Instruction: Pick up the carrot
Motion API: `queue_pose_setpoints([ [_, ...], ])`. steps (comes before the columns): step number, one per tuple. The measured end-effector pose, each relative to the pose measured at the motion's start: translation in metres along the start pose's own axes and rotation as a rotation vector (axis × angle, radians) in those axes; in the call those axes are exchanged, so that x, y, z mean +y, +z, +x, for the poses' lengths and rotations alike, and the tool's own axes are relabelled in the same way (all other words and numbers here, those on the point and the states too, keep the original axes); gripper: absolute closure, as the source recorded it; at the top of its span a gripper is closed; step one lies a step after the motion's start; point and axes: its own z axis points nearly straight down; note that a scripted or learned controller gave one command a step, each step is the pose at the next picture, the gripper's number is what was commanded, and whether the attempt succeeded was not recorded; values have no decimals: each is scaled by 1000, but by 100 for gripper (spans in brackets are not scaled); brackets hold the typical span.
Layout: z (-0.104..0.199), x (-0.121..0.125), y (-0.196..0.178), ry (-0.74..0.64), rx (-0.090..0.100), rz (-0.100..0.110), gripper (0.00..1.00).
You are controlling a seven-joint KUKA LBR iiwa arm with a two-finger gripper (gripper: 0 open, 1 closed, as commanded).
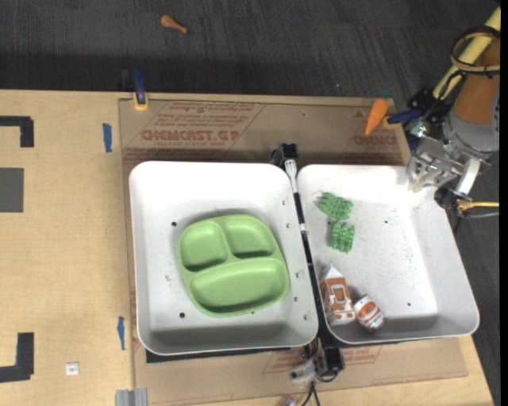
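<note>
The carrot (pixel 376 116), small and orange with a green top, lies on the cardboard just behind the right bin (pixel 413 262), outside it, near its far edge. My gripper (pixel 429 170) hangs over the far right corner of that bin, to the right of the carrot, nearer the camera and apart from it. The arm's orange band (pixel 479 97) sits above the gripper at the right edge of the view.
Two green leafy pieces (pixel 336 206) (pixel 343 236), a small carton (pixel 336 295) and a can (pixel 368 312) lie in the right bin. A green divided plate (pixel 232 263) lies in the left bin (pixel 151 238). Another small orange item (pixel 173 24) lies on the dark floor far behind.
</note>
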Motion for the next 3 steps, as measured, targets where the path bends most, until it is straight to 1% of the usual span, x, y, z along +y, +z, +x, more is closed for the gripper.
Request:
queue_pose_setpoints([
  [1,33,-35,-71,-283,0,0,100],
  [2,102,-54,-115,-718,0,-2,100],
  [3,154,-93,-94,-646,1,3,100],
])
